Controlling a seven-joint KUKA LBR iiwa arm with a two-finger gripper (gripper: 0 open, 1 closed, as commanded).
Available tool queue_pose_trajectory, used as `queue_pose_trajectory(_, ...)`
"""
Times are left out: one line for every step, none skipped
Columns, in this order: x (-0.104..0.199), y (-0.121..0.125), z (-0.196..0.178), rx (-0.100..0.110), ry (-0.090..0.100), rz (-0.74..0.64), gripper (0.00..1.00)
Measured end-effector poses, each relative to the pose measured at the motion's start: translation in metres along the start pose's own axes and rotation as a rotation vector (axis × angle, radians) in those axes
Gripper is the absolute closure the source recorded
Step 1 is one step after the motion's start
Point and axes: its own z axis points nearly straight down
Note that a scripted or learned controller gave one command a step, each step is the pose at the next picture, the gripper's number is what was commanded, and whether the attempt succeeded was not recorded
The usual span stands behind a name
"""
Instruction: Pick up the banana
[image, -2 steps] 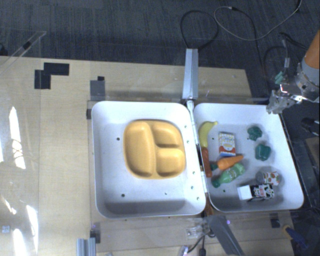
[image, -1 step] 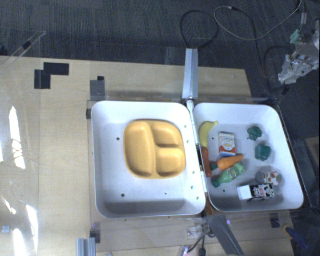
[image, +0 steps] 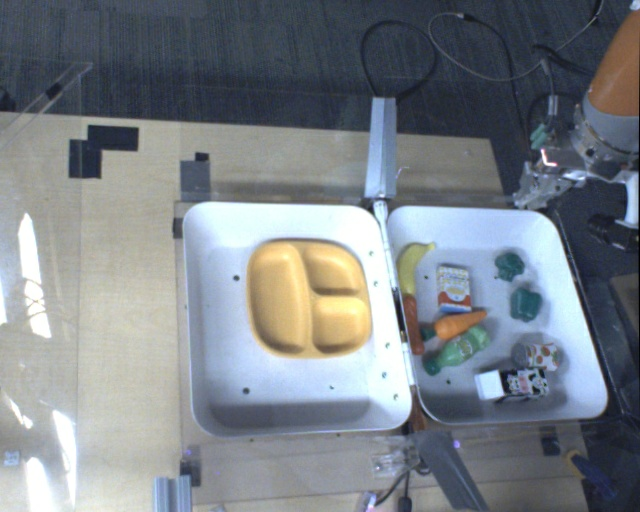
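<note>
Approach step, nothing grasped. Hand (image: 541, 186) hovers past the right bin's (image: 570, 262) far right corner; finger spread cannot be told. Banana (image: 414, 264) lies by that bin's left wall, near the far corner. Next: cross leftward, descend over it.

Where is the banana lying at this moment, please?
The banana lies in the right bin, near its upper left corner by the divider between the bins, just left of the small carton.
</note>
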Motion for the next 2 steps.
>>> queue_pose_trajectory(-0.0099, 0.0003, 0.0041, 0.000, -0.001, 0.474, 1.00)
queue_pose_trajectory(-0.0085, 0.0023, -0.0056, -0.002, -0.003, 0.465, 1.00)
